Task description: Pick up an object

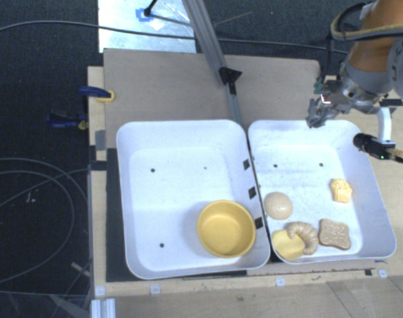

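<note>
On the table (168,85): two white bins, side by side and touching along their inner rims.

Left bin (155,151): one item, a yellow bowl (226,228), upright, near the front right corner.

Right bin (300,152): five items, all in the front half.
- One pale round bun (278,205), near the left wall.
- One yellow wedge (287,246), at the front left corner.
- One croissant (305,235), curled, touching the wedge and partly over it.
- One brown toast slice (335,234), just right of the croissant.
- One small yellow ridged piece (341,191), apart from the rest, toward the right wall.

Arm: one, grey with an orange band, entering from upper right. Tool (316,118): one, over the back rim of the right bin, well apart from all five items; nothing is seen between its fingers, and whether they are spread or pressed together cannot be told.

Beyond the bins: one blue-and-yellow clamp (95,94) at the table's left edge; one grey pole (208,38) slanting across the back.
</note>
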Controlling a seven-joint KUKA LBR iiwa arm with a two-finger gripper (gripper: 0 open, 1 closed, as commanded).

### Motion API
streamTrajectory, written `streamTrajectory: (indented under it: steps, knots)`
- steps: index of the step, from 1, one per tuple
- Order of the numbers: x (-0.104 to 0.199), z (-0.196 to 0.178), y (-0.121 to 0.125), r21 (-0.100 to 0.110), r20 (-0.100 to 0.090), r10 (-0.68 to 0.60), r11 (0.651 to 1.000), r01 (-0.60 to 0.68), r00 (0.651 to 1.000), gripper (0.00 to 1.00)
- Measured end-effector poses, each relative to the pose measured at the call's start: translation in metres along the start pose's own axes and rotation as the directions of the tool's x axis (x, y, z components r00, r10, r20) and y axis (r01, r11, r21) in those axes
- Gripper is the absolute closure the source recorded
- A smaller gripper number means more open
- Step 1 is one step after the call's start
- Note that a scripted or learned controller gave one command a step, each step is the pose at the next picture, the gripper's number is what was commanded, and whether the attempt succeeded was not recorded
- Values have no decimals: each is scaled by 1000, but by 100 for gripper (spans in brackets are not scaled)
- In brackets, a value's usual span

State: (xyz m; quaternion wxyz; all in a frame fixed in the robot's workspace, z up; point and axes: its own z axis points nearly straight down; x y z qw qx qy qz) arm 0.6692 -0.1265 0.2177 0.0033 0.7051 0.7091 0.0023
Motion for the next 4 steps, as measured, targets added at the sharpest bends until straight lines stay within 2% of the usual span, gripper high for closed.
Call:
streamTrajectory:
  steps: [1, 2, 3, 4]
  knots:
    - [57, 6, -3, 6, -2, -4, 1000, 4, 1000, 100]
    - [114, -10, -3, 4, -3, -6, 1000, 6, 1000, 100]
    - [168, -3, -1, 5, -3, -5, 1000, 5, 1000, 100]
    - [222, -20, -2, 4, -4, -5, 1000, 5, 1000, 100]
